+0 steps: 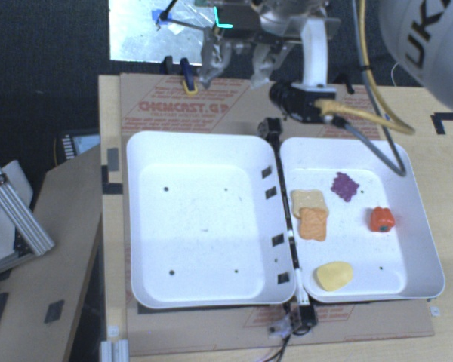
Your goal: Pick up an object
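Five small items in the right bin (pixel 423 270); the red piece (pixel 381 219) looks light, rigid; grip its sides. Gripper (pixel 238 65) state: cannot tell.

There are two white bins (pixel 196 145). There is one purple thing (pixel 345 185), one red thing (pixel 381 219), one yellow thing (pixel 334 275), one tan piece (pixel 308 200) and one orange piece (pixel 313 224).

Five small objects (pixel 312 200), perhaps toy food.
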Action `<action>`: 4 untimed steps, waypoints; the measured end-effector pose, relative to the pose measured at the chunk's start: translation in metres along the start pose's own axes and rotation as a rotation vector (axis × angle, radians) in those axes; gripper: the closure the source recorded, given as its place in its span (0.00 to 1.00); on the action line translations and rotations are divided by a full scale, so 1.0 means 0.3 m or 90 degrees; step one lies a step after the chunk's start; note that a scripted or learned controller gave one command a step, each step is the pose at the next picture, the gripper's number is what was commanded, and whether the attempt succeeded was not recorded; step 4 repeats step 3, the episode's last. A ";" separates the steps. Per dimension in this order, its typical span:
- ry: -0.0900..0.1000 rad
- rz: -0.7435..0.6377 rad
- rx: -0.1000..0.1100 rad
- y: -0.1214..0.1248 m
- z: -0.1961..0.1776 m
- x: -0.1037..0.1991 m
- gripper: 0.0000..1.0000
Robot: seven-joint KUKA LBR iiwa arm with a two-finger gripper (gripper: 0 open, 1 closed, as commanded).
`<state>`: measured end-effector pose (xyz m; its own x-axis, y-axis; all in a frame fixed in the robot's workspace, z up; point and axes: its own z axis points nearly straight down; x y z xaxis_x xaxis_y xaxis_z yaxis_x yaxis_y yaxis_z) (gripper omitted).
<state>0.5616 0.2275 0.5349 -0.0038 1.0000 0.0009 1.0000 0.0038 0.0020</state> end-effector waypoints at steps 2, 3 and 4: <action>-0.005 0.005 0.011 -0.006 0.793 -0.225 1.00; 0.000 0.003 0.002 -0.253 0.661 -0.311 1.00; 0.000 0.003 0.002 -0.253 0.661 -0.311 1.00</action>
